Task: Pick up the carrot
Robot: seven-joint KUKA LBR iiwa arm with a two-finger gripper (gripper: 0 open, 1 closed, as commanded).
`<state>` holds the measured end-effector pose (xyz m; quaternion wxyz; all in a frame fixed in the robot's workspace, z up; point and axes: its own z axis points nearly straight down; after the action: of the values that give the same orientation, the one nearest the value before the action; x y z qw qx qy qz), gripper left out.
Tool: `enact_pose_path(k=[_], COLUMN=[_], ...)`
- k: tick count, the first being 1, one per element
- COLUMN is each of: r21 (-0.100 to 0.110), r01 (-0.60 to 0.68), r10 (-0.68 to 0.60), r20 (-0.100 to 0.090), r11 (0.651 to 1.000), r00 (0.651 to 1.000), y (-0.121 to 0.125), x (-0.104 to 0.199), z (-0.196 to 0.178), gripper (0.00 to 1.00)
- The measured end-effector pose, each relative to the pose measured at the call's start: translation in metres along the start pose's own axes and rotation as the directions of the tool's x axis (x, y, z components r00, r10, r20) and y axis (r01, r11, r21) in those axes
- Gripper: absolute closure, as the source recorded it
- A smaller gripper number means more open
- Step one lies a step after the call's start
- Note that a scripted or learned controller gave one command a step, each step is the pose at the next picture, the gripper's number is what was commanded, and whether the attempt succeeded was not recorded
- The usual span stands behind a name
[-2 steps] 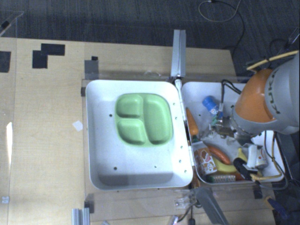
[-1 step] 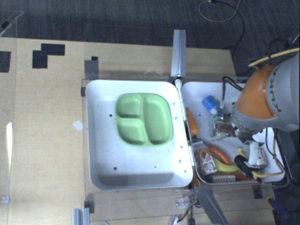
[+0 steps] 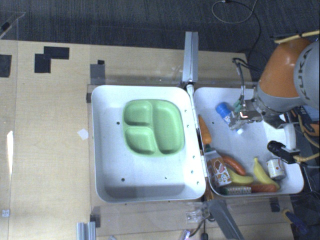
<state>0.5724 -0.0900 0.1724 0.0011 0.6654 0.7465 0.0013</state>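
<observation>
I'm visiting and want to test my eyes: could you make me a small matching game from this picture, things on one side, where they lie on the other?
Things:
1. green divided plate
2. carrot
3. banana
4. blue object

Places:
A. right bin, along its left wall
B. middle of the left bin
C. right bin, near its front right corner
D. right bin, upper part, beside the gripper

Pairs: 1-B, 2-A, 3-C, 4-D
</observation>
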Motion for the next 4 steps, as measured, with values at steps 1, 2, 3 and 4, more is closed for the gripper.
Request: enact_pose_path(k=[1, 2, 3, 4], r21=[-0.003, -0.002, -0.007, -0.003], r01=[-0.007, -0.035, -0.023, -0.311], r10=[0.007, 0.035, 0.023, 0.311], r20=[0.002, 0.003, 0.006, 0.003], r11=[1.0, 0.999, 1.0, 0.95], r00=[1.0, 0.999, 1.0, 0.95], y=[0.07, 0.087, 0.09, 0.085], x=[-0.042, -0.103, -0.102, -0.124], z=[-0.043, -0.043, -0.056, -0.11], gripper=[1.0, 1.0, 1.0, 1.0])
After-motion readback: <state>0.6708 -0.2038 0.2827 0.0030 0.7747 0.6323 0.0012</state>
